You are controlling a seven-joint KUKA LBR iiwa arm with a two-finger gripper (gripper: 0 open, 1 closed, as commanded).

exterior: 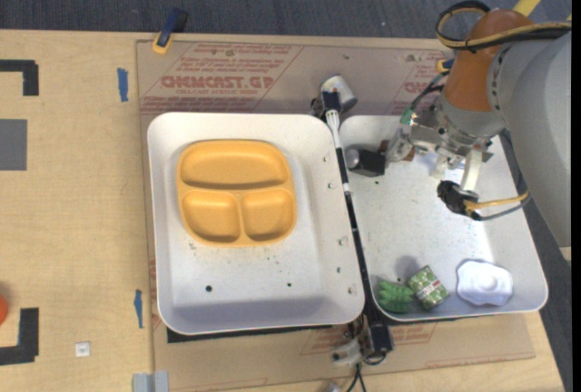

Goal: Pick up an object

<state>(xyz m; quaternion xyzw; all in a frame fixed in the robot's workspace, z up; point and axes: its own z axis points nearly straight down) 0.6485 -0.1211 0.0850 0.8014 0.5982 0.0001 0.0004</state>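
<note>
The right bin [508, 236] holds a crumpled green item [394, 294], a green and white packet [428, 285] and a white rounded object [483, 282], all along its near edge. A small black object [367, 161] lies in the bin's far left corner. My gripper [406, 143] hangs low over the far end of the right bin, just right of the black object and well away from the near-edge items. I see nothing held in it. The left bin [172, 272] carries a yellow three-compartment plate [238, 191].
The arm's orange band [472, 77] and grey body fill the upper right. A black cable plug [454, 194] dangles below the wrist over the right bin. A ridge [349, 218] divides the two bins. A white and black device [334, 95] sits behind them on the cardboard.
</note>
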